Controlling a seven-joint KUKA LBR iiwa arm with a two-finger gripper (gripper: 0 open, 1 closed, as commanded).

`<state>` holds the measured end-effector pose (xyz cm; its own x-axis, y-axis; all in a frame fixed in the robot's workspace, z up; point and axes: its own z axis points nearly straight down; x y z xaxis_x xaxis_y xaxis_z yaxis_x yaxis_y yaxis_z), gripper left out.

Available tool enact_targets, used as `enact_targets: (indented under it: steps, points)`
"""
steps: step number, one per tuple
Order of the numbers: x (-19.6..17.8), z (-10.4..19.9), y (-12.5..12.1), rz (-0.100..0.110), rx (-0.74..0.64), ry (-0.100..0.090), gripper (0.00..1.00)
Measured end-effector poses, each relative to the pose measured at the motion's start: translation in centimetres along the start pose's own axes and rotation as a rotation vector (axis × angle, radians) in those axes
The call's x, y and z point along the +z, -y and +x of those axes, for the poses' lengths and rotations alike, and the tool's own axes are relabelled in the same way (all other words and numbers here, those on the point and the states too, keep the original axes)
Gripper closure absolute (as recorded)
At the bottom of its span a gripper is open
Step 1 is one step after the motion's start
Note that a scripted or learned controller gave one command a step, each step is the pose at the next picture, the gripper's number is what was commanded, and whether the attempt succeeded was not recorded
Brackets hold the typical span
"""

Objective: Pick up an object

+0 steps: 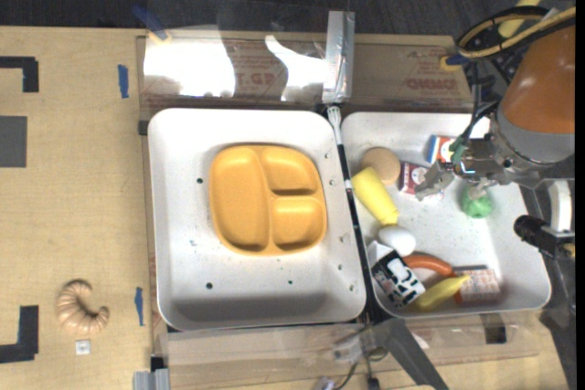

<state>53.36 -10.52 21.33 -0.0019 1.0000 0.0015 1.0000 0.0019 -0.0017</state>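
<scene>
two shallow white bins were seen side by side on the bench. the left bin point(174, 196) was occupied by a yellow divided tray point(268, 196), lying flat near its middle. the right bin point(521, 260) was crowded with small things: a tan round object point(381, 164) near the top left, a yellow cylinder point(376, 196) just below it, a white egg-like object point(397, 241) beneath that, a black and white item point(397, 279) at the lower left, an orange strip point(428, 264), a yellow banana-like piece point(437, 292) and a small packet point(479, 285) along the lower edge, a red and white box point(441, 148) near the top, and a green lump point(476, 204) to the right.

the arm point(547, 96) was extended in from the right, and the gripper point(437, 181) was held low over the right bin, between the red and white box and the green lump. whether its fingers were spread or pressed together could not be told, and nothing was seen pinched between them.

a tan curled object point(82, 306) was left on the bench, well apart from both bins.
</scene>
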Motion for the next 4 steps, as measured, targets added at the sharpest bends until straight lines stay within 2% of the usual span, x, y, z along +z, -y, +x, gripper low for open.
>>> enact_targets:
  steps: [1, 2, 3, 4]
  points:
    - [0.0, 0.0, 0.0, 0.0, 0.0, 0.0, 0.0]
    - [12.1, -6.3, 0.0, -0.004, -0.047, 0.002, 0.0]
    - [12.7, -7.4, -9.8, 0.001, -0.181, 0.001, 0.0]
    - [11.8, -4.6, -5.5, -0.003, -0.429, 0.001, 0.0]
